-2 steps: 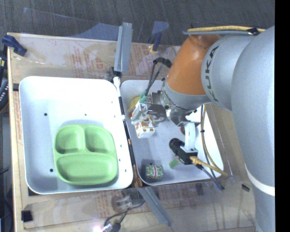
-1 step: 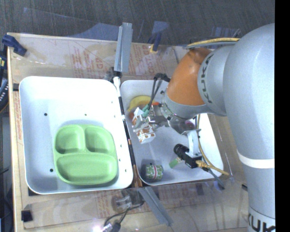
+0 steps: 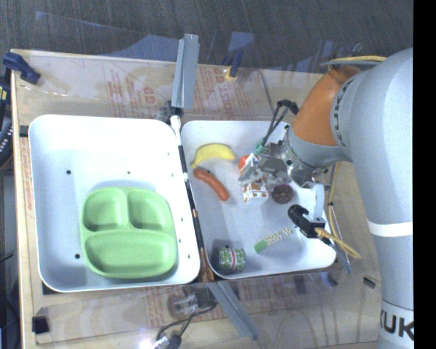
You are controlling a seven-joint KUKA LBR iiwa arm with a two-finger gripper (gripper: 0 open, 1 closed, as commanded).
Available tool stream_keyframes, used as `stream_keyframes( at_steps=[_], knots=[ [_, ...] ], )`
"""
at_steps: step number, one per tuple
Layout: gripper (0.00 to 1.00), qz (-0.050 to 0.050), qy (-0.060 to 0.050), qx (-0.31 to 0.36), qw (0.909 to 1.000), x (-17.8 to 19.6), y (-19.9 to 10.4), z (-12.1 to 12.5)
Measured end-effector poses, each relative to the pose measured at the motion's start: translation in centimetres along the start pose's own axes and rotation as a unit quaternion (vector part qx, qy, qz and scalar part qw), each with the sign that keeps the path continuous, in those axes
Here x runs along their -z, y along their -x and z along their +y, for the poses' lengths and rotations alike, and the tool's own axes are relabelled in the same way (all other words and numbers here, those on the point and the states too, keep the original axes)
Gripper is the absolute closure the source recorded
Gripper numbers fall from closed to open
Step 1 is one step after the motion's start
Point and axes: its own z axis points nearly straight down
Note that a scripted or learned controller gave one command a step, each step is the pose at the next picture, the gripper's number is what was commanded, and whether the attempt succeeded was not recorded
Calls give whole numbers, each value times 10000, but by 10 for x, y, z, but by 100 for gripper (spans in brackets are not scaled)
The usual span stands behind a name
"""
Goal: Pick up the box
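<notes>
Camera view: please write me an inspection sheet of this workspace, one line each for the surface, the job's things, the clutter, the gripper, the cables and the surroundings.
Surface: wooden bench bearing a left bin and a right bin, both white.
Job's things: small white and orange box near the middle of the right bin.
Clutter: green divided tray in the left bin; in the right bin a banana, a sausage, a dark round thing, a green can and a green stick.
Grippers: gripper low over the box; a hold cannot be judged.
Cables: black cable looping at the wrist.
Surroundings: blue clamp at the bench corner; dark floor.
</notes>
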Motion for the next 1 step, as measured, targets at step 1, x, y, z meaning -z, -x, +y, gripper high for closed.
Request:
stream_keyframes(
  at_steps=[1],
  knots=[
    [100, 4, -8, 2436, 9699, 10, 18, -13]
  ],
)
